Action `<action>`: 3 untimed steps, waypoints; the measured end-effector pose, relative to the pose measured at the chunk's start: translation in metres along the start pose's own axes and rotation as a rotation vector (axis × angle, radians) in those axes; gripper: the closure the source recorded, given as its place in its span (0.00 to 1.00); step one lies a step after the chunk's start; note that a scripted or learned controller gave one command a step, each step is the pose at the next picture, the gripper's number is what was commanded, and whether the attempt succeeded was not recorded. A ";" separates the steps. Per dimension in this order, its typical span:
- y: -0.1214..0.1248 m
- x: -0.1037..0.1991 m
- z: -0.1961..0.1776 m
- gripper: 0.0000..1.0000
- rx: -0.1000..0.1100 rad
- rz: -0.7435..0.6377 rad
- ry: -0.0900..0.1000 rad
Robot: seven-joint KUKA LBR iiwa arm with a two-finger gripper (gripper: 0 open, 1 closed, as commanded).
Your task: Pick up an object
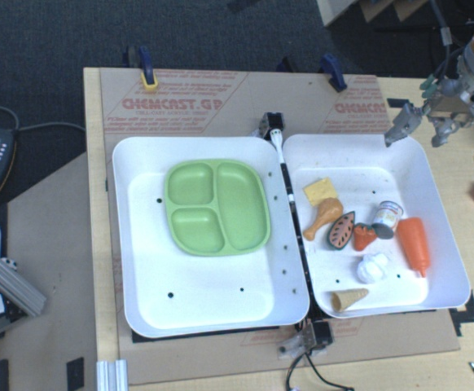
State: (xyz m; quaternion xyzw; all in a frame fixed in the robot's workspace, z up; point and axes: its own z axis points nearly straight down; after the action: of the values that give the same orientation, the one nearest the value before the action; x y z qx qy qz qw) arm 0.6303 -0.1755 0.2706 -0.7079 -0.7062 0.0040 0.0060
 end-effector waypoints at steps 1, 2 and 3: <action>0.002 0.001 -0.009 0.00 -0.014 -0.003 -0.003; 0.003 0.005 0.054 0.00 -0.008 -0.003 -0.001; -0.002 0.011 0.115 0.00 -0.007 -0.003 -0.001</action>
State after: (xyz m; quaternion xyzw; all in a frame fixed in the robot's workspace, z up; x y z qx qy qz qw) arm 0.6271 -0.1637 0.1552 -0.7068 -0.7074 0.0019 0.0034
